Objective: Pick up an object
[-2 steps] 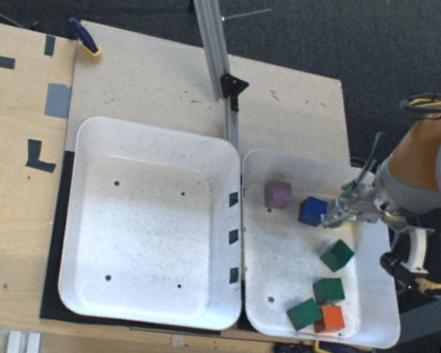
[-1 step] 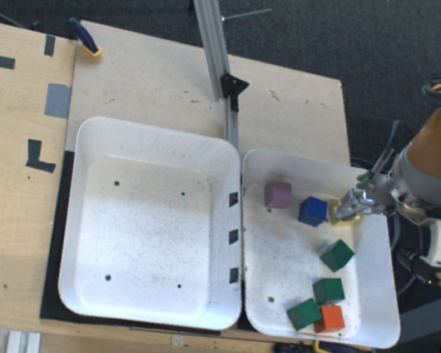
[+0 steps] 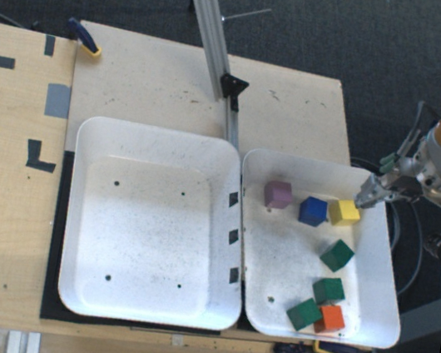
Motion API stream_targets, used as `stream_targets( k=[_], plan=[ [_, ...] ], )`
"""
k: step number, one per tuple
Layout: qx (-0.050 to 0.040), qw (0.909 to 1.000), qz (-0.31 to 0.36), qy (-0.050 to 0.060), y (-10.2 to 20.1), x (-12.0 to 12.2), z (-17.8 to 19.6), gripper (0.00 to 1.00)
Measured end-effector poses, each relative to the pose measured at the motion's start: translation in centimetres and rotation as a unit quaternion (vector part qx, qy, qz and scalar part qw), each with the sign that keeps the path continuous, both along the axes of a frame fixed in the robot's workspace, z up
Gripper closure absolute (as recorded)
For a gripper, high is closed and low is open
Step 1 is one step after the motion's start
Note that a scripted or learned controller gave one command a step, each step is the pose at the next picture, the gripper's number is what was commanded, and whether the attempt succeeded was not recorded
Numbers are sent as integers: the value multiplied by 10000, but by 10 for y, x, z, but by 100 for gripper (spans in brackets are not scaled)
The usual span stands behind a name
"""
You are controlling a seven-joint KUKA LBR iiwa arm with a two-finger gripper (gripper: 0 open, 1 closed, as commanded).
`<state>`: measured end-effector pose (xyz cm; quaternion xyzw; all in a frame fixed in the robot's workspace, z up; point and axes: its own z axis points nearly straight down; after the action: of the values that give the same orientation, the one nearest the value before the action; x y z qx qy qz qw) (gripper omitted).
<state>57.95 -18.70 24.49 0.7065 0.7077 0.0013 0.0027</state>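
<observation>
The right bin (image 3: 374, 266) holds several small blocks: a purple cube (image 3: 278, 194), a blue cube (image 3: 313, 211), a yellow cube (image 3: 344, 212), three green blocks (image 3: 338, 255) (image 3: 328, 289) (image 3: 304, 314) and an orange block (image 3: 331, 318). My gripper (image 3: 368, 195) hangs over the bin's upper right corner, just right of and above the yellow cube. Nothing shows between its fingers.
The left bin (image 3: 83, 189) lies beside the right one. A slanted metal rail (image 3: 214, 33) runs down to the gap between the bins. Cables (image 3: 411, 247) hang to the right of the right bin. A blue and yellow clamp (image 3: 84, 37) rests at the bench's far left.
</observation>
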Motion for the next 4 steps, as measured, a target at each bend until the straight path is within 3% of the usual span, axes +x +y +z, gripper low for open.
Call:
stream_targets(
  k=[1,2,4],
  plan=[
    [10,10000,1,27,1,1,7,100],
    [20,10000,23,31,50,-4,13,100],
    [17,10000,27,46,161,-27,-9,100]
  ],
)
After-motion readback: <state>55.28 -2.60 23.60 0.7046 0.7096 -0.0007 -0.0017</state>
